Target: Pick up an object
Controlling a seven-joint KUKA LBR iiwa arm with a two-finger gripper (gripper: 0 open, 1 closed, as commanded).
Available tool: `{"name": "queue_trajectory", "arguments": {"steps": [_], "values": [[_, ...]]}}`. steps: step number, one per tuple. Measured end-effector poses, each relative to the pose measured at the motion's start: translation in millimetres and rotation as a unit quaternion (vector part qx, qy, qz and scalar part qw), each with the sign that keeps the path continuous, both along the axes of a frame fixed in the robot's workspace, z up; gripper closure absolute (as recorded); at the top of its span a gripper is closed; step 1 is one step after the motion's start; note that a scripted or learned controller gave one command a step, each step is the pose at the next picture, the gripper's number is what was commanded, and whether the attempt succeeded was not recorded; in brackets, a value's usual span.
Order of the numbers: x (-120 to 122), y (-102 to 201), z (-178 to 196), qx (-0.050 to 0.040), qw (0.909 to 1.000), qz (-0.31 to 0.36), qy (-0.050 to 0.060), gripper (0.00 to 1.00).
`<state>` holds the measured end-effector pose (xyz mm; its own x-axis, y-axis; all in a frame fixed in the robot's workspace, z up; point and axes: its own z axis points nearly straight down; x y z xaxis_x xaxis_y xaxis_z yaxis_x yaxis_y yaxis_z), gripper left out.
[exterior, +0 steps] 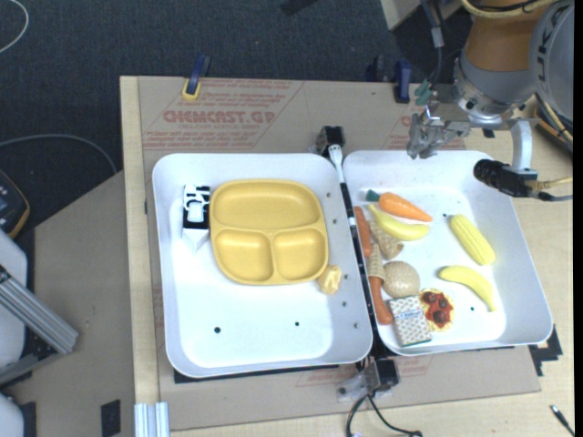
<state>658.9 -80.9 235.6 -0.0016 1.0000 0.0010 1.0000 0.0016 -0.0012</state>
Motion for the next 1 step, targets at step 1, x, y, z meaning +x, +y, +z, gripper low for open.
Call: {"name": "queue_trajectory", "arguments": {"steps": [1], "values": [[-2.7,0.0,-1.4,-0.0003,1.0000,-0.001,0.000,1.00]]}}
